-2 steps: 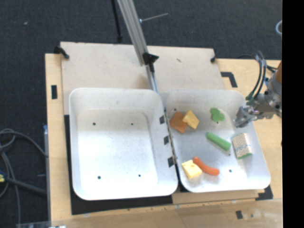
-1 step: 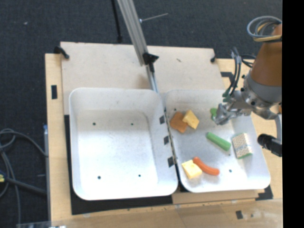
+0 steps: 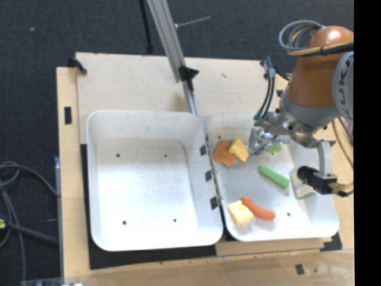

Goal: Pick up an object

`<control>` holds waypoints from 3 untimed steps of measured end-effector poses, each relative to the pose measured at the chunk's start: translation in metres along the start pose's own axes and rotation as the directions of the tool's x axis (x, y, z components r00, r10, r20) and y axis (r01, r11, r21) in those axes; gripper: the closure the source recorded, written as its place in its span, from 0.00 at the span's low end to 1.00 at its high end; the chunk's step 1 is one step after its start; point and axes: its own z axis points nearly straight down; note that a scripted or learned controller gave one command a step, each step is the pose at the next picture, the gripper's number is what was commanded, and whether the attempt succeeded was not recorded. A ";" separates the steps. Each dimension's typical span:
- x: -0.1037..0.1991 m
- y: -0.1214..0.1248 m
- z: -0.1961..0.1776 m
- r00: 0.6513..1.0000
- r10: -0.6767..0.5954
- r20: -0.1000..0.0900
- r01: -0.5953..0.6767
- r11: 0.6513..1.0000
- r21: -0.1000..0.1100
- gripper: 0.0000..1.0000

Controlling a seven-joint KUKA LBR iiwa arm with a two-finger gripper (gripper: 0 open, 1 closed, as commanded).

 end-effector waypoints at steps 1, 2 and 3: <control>0.052 0.021 -0.006 1.000 -0.004 0.000 0.004 1.000 -0.007 1.00; 0.101 0.042 0.011 1.000 -0.001 0.002 0.001 1.000 -0.006 1.00; 0.154 0.072 0.011 1.000 -0.002 0.000 0.002 1.000 -0.007 1.00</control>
